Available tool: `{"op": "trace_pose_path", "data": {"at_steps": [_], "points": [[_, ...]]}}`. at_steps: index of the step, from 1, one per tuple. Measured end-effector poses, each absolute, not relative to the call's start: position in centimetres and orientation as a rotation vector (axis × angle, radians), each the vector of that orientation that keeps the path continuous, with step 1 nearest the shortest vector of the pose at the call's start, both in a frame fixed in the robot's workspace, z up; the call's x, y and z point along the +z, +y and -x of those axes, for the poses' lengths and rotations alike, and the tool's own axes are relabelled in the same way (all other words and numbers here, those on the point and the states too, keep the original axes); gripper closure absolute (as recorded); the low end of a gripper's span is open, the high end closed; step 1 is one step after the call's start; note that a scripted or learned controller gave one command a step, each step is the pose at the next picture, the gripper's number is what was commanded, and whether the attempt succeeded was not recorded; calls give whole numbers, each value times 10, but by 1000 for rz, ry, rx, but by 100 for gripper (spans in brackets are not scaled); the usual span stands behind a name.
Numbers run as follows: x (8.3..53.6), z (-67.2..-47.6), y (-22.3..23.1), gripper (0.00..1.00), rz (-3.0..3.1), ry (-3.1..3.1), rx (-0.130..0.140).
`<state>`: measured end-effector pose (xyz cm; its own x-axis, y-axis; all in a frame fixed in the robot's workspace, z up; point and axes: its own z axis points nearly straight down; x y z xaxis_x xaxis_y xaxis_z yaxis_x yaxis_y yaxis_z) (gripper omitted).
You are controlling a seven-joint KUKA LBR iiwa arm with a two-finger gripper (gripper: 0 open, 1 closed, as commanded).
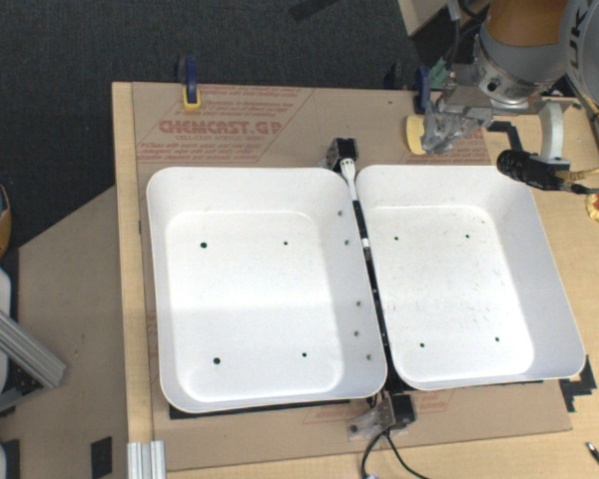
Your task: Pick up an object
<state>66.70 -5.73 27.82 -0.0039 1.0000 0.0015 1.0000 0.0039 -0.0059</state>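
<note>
Gripper (445, 136) hangs at the far side of the bench, over the brown board (280, 128) just beyond the far rim of the right bin (539, 267), near that bin's far-left corner. Whether it's wide or narrow: can't tell, the wrist blocks the view from above.

Small pale obj (415, 134) sits on the board immed. left of the gripper, outside both bins, just past the right bin's far rim. Its right edge runs behind or against the gripper's body, so whether they touch or are a bit apart can't be told. Nothing shows it being held.

Obj looks: pale yellow/cream, roundish, smooth, w/ no markings visible. It's small & partly covered on the right, so the exact shape is unclear.

Left bin (170, 297) & right bin lie side by side, w/ a black strip (364, 247) running btwn them & a black bracket (341, 152) at the strip's far end. Each bin floor has four small dark dots.

Board carries red print reading "CHEMCAST GP". A blue & yellow clamp (189, 81) grips its far-left edge. A black cylindrical part (527, 167) overhangs the right bin's far-right corner.
</note>
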Motion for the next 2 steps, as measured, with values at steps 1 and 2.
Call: {"op": "trace_pose_path", "data": {"at_steps": [1,2], "points": [[312,-648,-66,100,2224,-2223,-2],[260,-667,-35,100,2216,-2222,4]]}}
